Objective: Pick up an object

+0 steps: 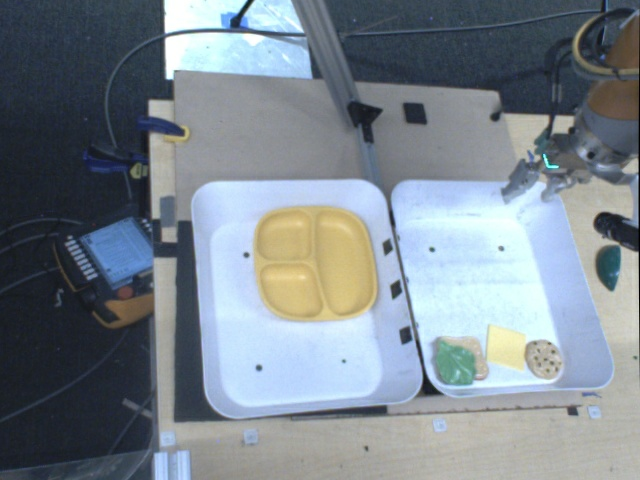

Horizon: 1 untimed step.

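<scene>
- While the arm (608, 78) reaches in from the right, its claw (536, 185) hangs over the top right corner of the right bin (480, 268), right about at the rim.
- Claw fingers look spread apart, two pale tips pointing down and to the left, nothing between them as far as I can see. There's a little green light glowing just above them.
- Grey wrist, with the orange band (612, 98) sitting above it, up near the right edge.
- Stuff to grab is all bunched along the bottom edge of the right bin, well away from the claw: a green thing on a tan slice (459, 360) (looks like toy food, can't tell exactly what), a yellow square like a cheese slice (506, 346) just beside it, and a round cookie with dark spots (543, 359) next to that, near the bottom right corner.
- Left bin (230, 368) has a yellow divided plate (315, 262) lying flat in its upper middle, three compartments.
- Both bins sit side by side on a brownish board (260, 118), touching or almost touching along the middle.
- Off to the left on the dark floor there's a handheld controller with a blue screen (108, 258) and cables around it.
- Grey pole (330, 48) slants down from the top toward the gap between the bins.
- Something teal (609, 266) sits outside the right bin at the right edge, can't tell what it is.
</scene>
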### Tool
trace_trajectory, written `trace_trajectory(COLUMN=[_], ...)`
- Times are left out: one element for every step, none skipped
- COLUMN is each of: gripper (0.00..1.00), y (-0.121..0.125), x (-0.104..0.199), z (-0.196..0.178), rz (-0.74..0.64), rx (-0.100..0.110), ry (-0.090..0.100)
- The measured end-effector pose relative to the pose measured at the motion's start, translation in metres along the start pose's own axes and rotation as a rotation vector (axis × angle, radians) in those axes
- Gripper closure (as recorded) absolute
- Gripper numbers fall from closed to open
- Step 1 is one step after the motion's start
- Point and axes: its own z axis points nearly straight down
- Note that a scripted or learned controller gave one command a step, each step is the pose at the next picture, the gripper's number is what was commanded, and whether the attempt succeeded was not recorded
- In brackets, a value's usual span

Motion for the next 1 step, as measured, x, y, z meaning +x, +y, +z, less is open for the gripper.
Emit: trace_trajectory(gripper=[0.0], y=[0.001], x=[0.0], z=[-0.0022], rz=[-0.001], rx=[-0.004], ry=[-0.001])
